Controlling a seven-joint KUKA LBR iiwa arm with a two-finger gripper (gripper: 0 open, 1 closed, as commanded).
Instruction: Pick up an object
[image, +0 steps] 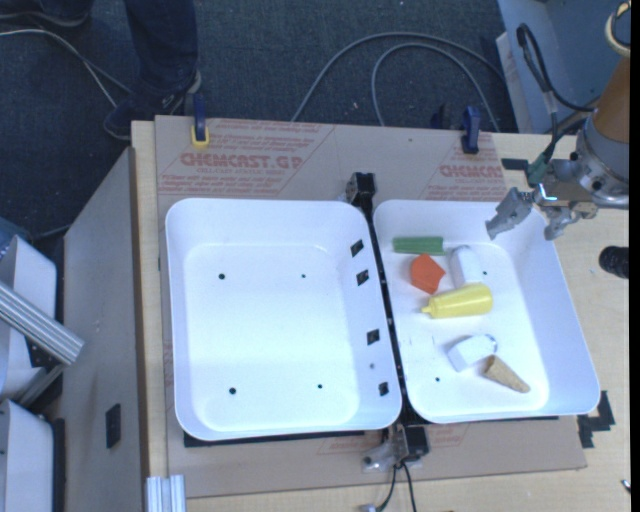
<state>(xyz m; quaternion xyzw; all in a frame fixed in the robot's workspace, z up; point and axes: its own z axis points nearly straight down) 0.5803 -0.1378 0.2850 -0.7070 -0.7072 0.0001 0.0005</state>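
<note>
My jaws (532, 213) hang over the far right corner of the right bin (560, 300), spread open with nothing between the two fingers. One finger (505, 212) points down and left toward the bin's back wall; the other sits nearer the right rim. My grey wrist with its orange band reaches in from the upper right.

The things to pick all lie in the right bin. Nearest the jaws is a white cylinder (464, 266), lying along the bin floor. Just left of it sits an orange-red block (427, 272), and behind that, near the back wall, a flat green bar (417, 244). A yellow squeeze bottle (459, 301) lies on its side just in front of the block and cylinder, nozzle pointing left. Toward the front of the bin rests a small white piece (468, 352), and beside it on the right a tan wedge (507, 375).

The left bin (190, 330) stands touching the right one along a black divider (378, 300). Both rest on a brown board (260, 150) held to the tabletop by two clamps (200, 128) at the far edge.
</note>
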